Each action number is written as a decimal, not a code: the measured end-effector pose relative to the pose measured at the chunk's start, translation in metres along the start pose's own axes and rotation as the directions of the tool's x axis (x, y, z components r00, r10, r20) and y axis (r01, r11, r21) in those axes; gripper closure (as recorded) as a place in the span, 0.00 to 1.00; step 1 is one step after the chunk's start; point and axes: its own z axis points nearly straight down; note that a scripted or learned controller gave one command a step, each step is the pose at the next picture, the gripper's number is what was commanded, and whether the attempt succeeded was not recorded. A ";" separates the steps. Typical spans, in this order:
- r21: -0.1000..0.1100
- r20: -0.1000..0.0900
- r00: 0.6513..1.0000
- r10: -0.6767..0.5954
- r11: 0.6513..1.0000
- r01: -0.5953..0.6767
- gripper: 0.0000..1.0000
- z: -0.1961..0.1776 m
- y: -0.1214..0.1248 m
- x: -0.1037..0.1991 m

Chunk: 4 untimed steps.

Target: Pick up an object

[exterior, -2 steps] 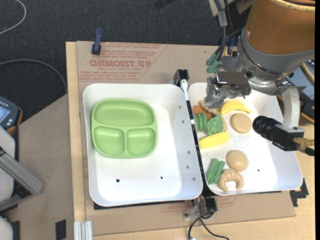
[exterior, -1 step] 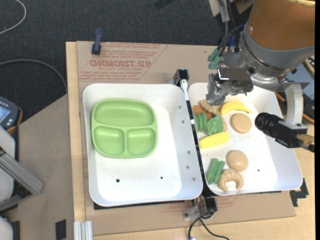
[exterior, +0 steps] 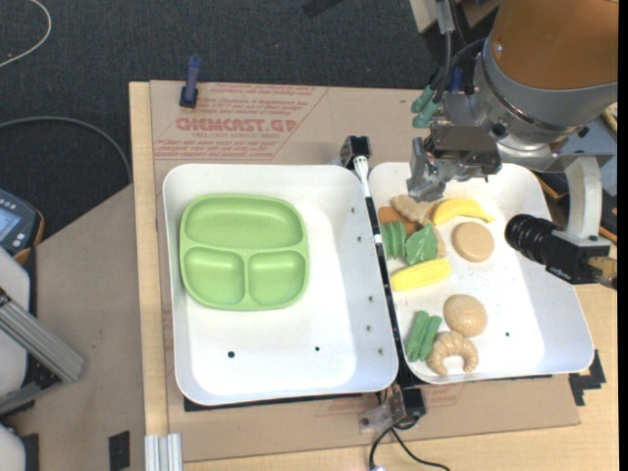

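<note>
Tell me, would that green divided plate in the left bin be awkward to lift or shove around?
The green divided plate looks like stiff moulded plastic, so it would probably keep its shape and feel light. It lies flat and low on the left bin, so it likely slides when pushed, not tips. Its rounded, smooth rim may give the gripper little purchase.

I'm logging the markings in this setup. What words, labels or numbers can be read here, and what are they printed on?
"CHEMCAST G P", red print on the brown board under the bins.
Smaller red lines above and below it: too blurred to read.
</note>
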 end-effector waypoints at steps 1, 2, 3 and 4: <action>0.020 0.001 1.000 -0.003 1.000 0.003 1.00 0.098 -0.004 0.052; 0.026 0.005 1.000 0.014 1.000 -0.015 1.00 0.242 -0.007 -0.044; -0.008 -0.004 1.000 -0.001 1.000 0.001 1.00 0.095 -0.001 -0.026; 0.006 -0.001 1.000 0.002 1.000 -0.002 1.00 0.093 -0.002 -0.026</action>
